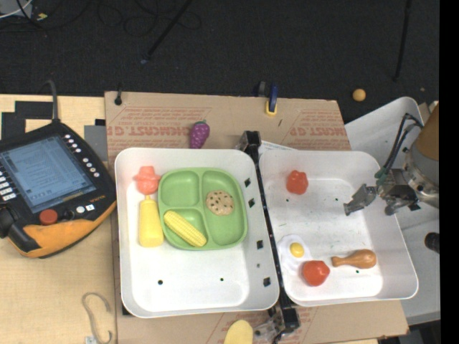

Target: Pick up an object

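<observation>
The right bin (337, 292) holds a red pepper (297, 183) at its far left, a fried egg (296, 249), a red tomato (314, 272) and a brown drumstick (355, 259) near its front. My gripper (374, 202) hangs over the bin's right side, above and behind the drumstick and well right of the pepper. Its fingers (356, 204) stand open with nothing between them. The left bin (186, 285) carries a green divided plate (237, 228) with a cookie (220, 203) and a corn cob (185, 228). Beside the plate lie a yellow bottle (149, 222) and a pink piece (146, 180).
Purple grapes (199, 133) lie on the cardboard behind the left bin. A yellow fruit (239, 332) sits in front of the bins. A teach pendant (50, 185) rests at the far left. A small orange ball (358, 94) lies at the back right.
</observation>
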`<state>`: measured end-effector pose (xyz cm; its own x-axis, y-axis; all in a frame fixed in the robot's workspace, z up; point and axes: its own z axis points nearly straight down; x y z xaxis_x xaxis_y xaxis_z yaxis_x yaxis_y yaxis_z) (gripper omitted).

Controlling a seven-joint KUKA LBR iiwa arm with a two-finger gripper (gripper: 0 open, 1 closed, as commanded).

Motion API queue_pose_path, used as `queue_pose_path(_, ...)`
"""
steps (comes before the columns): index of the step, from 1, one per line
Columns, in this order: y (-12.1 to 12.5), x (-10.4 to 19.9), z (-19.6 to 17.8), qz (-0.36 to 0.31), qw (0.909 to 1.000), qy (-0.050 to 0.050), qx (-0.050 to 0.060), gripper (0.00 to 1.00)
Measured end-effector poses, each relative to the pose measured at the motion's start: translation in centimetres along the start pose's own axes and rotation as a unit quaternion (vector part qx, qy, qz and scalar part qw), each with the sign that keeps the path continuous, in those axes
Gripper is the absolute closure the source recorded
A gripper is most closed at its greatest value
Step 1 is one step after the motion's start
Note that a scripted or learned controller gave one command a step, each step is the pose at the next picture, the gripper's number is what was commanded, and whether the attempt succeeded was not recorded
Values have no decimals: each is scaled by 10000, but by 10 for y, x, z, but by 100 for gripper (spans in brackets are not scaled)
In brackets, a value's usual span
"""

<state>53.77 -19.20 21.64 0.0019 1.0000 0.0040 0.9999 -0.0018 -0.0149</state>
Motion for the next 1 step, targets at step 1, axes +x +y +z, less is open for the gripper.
queue_pose_path(1, 3, 0, -7, -10, 10000, -14, -62, 0)
